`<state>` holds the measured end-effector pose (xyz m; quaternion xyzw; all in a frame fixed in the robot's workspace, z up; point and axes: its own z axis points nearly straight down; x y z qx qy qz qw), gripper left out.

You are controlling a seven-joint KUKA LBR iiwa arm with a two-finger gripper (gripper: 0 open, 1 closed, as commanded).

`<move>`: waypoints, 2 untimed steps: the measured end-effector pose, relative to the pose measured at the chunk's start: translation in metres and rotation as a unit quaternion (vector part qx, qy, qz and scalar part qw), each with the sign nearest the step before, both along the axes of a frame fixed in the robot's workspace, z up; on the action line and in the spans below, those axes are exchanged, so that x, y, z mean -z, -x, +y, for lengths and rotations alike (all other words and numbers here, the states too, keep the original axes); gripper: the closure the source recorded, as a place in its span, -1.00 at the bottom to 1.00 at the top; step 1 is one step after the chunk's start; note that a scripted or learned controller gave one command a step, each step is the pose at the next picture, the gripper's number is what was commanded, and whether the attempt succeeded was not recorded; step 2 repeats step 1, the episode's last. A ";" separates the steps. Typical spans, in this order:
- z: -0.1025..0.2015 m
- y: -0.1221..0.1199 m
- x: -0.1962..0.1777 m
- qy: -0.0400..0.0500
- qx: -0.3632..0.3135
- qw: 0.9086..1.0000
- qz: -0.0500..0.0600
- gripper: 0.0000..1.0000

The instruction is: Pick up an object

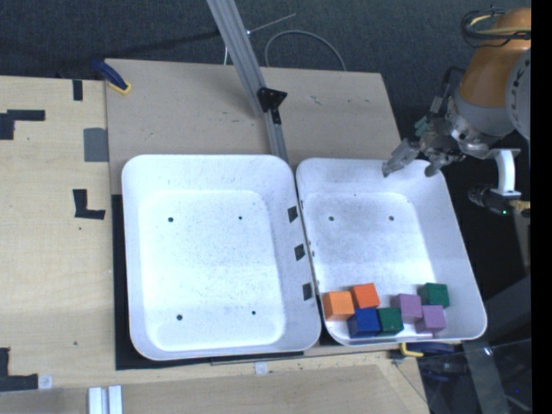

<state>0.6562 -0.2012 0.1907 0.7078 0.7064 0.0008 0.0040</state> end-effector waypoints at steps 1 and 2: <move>-0.008 -0.020 -0.098 -0.001 -0.002 1.000 -0.001 -1.00; -0.008 -0.020 -0.098 -0.001 -0.002 1.000 -0.001 -1.00</move>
